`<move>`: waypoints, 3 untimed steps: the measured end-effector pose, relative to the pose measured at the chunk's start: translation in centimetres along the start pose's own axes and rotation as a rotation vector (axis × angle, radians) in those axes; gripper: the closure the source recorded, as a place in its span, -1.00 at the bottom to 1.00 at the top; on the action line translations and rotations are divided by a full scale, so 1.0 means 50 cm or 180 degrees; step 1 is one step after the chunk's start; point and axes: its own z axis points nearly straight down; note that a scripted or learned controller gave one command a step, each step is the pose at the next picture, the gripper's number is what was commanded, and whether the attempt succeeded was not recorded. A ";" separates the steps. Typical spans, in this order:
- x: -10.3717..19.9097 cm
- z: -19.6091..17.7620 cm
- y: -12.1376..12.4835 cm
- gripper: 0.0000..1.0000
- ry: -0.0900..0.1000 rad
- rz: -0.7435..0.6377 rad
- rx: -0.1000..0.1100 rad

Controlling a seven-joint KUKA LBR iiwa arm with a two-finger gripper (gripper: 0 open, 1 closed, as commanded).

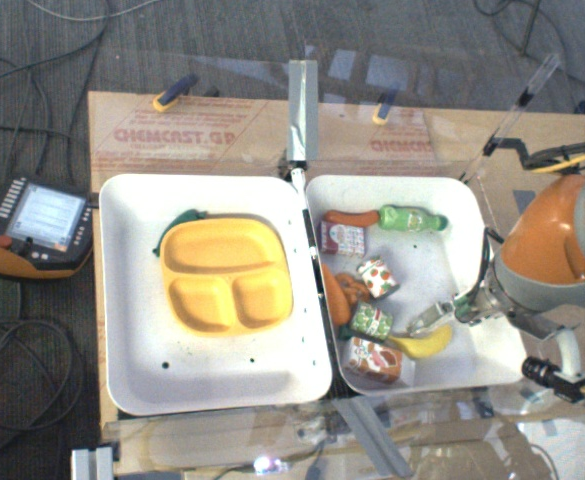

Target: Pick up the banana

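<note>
The claw (pixel 434 317), fingers spread, hovers just above the banana (pixel 424 344); approach step, next lower and pinch.

robotics lab, teach pendant (pixel 34 228), loose cables (pixel 32 98), taped cardboard bench (pixel 222 133)

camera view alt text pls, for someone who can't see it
A grey and orange arm reaches from the right, its gripper just above a banana in the right bin among small food items. The left bin holds a yellow divided tray.
</note>
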 end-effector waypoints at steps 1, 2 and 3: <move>0.053 0.000 0.027 -1.00 -0.0021 0.1132 -0.0020; 0.020 0.000 0.005 -1.00 -0.0001 0.0165 -0.0003; 0.034 -0.001 0.009 -1.00 -0.0032 -0.0547 -0.0008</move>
